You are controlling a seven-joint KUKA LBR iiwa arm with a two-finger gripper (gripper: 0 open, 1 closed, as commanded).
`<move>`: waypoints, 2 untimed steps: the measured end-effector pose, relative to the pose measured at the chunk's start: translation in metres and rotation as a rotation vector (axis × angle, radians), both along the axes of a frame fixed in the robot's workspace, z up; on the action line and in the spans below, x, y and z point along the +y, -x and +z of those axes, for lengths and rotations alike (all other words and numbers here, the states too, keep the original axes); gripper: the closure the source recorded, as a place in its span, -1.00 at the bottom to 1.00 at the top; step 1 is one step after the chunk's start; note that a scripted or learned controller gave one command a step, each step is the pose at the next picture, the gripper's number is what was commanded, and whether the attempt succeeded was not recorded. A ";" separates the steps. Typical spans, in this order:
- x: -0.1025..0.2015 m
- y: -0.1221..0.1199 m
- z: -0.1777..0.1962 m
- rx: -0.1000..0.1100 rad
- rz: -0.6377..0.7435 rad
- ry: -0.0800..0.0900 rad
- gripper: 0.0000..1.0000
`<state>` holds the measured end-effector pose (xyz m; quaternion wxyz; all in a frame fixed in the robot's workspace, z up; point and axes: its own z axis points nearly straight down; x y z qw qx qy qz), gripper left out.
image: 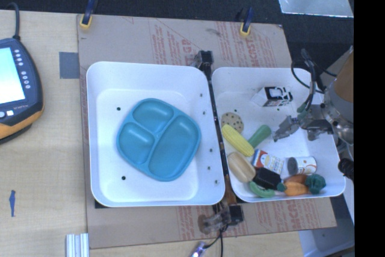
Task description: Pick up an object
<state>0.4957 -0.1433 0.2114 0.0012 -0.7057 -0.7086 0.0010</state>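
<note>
You're looking down on two shallow white bins side by side on the counter (48, 153), both glossy with rounded corners. The left bin (102, 129) carries a blue plastic plate (159, 139), smooth, divided into three compartments, lying flat near its middle. The right bin (240, 78) is the busy one. Along its left side you have a speckled round cookie (232, 121), a bumpy yellow corn cob (237, 140) lying at a slant, and a tan bread roll (240, 167) below it. A smooth green pod (260, 135) sits just beside the corn. Toward the near edge there's a small red-and-white carton (267, 161), a white cylinder (301, 165), an orange carrot (295, 187) and knobbly green broccoli (314, 182), all crowded together. A black-and-white toy (277, 95) lies apart toward the far wall. Your gripper (287, 128) hangs over the right bin's middle, metallic and grey, pointing left with nothing between its fingers; how wide they stand, I cannot tell.
</note>
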 end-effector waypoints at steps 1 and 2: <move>0.016 -0.144 -0.028 0.000 -0.001 -0.001 -1.00; -0.061 -0.130 -0.066 0.001 -0.003 0.000 -1.00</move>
